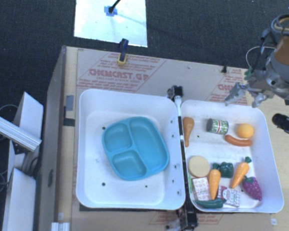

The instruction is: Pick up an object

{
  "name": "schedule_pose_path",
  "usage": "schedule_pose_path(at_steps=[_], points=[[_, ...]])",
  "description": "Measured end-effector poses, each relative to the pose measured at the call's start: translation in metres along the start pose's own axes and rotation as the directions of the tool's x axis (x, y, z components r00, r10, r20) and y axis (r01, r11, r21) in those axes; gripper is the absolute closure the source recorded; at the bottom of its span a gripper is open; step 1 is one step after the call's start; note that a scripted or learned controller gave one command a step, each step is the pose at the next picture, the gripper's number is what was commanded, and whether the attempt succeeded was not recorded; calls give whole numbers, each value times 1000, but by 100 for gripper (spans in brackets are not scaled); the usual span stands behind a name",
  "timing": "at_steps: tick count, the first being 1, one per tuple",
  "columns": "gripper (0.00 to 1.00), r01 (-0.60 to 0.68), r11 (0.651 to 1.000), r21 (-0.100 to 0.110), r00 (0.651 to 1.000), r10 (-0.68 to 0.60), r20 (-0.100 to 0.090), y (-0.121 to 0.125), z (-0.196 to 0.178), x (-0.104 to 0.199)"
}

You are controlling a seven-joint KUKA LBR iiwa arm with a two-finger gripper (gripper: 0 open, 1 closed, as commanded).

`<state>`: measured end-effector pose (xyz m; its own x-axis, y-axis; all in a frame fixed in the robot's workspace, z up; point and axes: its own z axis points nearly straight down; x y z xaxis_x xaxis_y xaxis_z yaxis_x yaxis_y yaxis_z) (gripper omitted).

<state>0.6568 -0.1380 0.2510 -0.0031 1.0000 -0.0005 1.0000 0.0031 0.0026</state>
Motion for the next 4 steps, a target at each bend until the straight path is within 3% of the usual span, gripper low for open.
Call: schedule_pose_path(at_steps=[1, 2, 3, 4], points=[[0, 1, 1000, 5, 1000, -1, -1, -34, 143, 53], [0, -2, 1000, -1, 1000, 2, 2, 3, 122, -11], [0, -1, 1000, -2, 1000, 1, 1, -3, 156, 14], [100, 1, 1000, -6, 1000, -1, 2, -2, 145, 14]])
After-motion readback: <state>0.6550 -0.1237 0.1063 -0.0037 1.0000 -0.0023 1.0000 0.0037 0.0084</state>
